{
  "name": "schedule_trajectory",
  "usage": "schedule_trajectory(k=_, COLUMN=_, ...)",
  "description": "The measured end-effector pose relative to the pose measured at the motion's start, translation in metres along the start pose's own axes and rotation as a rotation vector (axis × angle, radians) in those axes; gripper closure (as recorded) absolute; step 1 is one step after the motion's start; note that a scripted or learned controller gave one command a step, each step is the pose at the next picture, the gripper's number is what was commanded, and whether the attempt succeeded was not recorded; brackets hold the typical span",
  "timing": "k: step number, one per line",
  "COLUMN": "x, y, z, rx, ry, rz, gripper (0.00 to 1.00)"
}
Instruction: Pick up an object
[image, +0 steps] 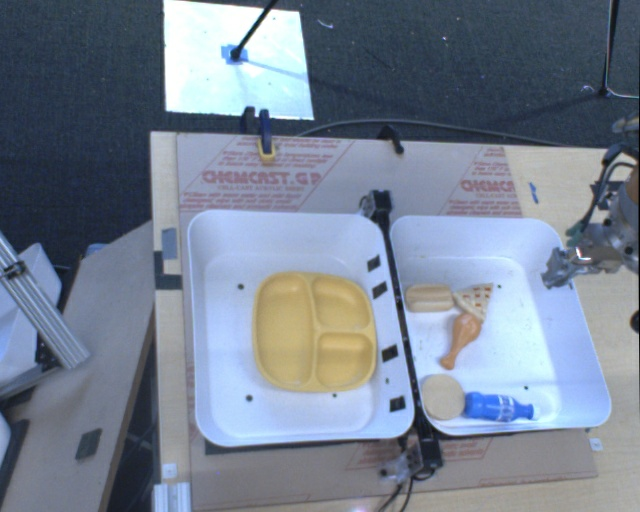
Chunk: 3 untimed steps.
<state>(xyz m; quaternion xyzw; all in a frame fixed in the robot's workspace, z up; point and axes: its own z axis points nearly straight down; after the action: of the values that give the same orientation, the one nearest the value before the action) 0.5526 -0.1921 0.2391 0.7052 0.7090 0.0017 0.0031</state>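
The right bin (560, 330) holds a tan bread roll (430, 297), a waffle-patterned wedge (477, 298), a toy chicken drumstick (461, 339), a round beige disc (443, 396) and a blue bottle (498, 407) lying on its side. My gripper (562, 268) hovers at the bin's upper right rim, well to the right of the wedge and roll. Nothing is visibly held in it. In the left bin (215, 300) lies a yellow divided plate (315, 331).
The two bins meet at a black-clipped divider (390, 300). They rest on a cardboard sheet (330, 165) on the bench. A yellow and blue clamp (263, 135) sits at the back edge, and a metal rail (35, 305) stands at the left.
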Motion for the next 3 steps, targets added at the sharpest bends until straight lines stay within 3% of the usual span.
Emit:
schedule_trajectory(k=1, x=0.000, y=0.002, z=-0.031, rx=0.001, ry=0.000, rz=0.000, gripper=1.00)
schedule_trajectory(k=3, x=0.100, y=0.012, z=-0.019, rx=0.005, ry=0.004, rz=-0.004, gripper=1.00)
